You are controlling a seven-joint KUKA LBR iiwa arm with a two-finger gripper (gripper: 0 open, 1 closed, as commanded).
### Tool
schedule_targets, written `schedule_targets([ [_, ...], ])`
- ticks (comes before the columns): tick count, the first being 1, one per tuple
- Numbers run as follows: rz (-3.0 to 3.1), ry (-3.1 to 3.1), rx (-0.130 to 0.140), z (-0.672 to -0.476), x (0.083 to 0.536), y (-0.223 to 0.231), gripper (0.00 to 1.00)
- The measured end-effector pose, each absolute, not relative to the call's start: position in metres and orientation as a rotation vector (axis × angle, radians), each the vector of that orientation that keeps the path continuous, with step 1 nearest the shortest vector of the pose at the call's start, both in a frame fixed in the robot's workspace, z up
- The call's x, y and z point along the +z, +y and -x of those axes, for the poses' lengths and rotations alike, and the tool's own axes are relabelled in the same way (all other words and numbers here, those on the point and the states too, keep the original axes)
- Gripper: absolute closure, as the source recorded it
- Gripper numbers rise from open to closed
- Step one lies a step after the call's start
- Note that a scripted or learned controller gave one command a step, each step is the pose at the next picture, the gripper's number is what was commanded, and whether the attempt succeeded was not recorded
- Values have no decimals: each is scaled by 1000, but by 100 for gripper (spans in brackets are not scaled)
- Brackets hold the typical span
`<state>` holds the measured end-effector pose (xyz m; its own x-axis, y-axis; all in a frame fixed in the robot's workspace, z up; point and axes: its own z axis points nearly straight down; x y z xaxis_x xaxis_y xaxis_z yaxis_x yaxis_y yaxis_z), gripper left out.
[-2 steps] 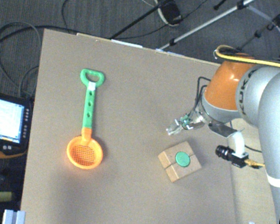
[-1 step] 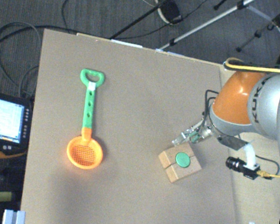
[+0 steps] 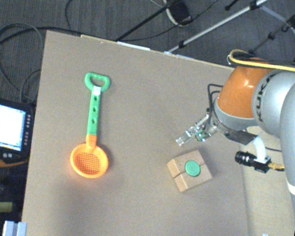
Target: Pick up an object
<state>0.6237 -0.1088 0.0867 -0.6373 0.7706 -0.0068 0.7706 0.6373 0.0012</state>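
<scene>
A wooden block with a round green disc on top (image 3: 189, 170) lies on the tan board (image 3: 130, 213), right of centre. My gripper (image 3: 188, 136) hangs just above and a little left of the block, apart from it, and nothing shows in its grasp. The orange-banded wrist (image 3: 241, 97) reaches in from the right. On the left side of the board lies a toy sieve (image 3: 94, 128), its green handle pointing to the far edge and its orange bowl toward the near edge.
A handheld control pendant with a lit screen (image 3: 3, 129) rests on the floor left of the board. Cables and tripod legs (image 3: 233, 17) run across the carpet beyond the far edge. A black connector (image 3: 250, 159) sticks out beside the arm.
</scene>
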Motion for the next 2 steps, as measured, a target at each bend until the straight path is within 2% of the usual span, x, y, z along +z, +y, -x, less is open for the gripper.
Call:
schedule_targets([
  [2,-799,3029,0,-609,87,-97,0],
])
